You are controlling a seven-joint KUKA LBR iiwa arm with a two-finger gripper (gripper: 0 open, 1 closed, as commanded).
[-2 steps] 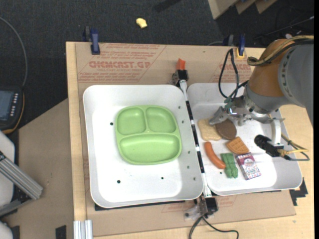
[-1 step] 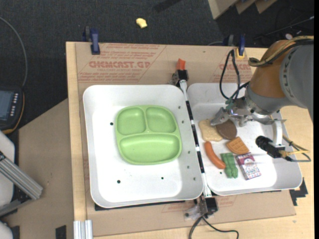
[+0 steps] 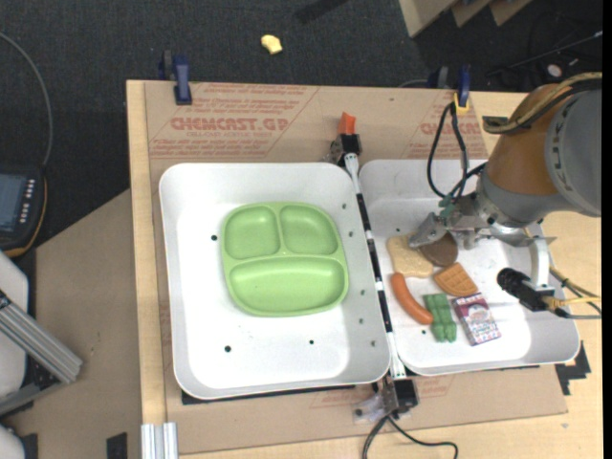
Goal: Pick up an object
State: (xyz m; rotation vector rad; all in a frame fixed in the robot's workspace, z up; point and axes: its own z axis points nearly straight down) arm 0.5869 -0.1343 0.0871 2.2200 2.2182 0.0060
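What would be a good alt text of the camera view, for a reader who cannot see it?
A grey and orange arm reaches from the right into the right bin, its gripper low over toy foods: a hot dog, a cracker, a green piece and a small packet. The left bin holds a green divided plate.

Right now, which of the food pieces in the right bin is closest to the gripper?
The brown round piece, directly below the gripper. The hot dog, green pieces and waffle lie farther toward the bin's front.
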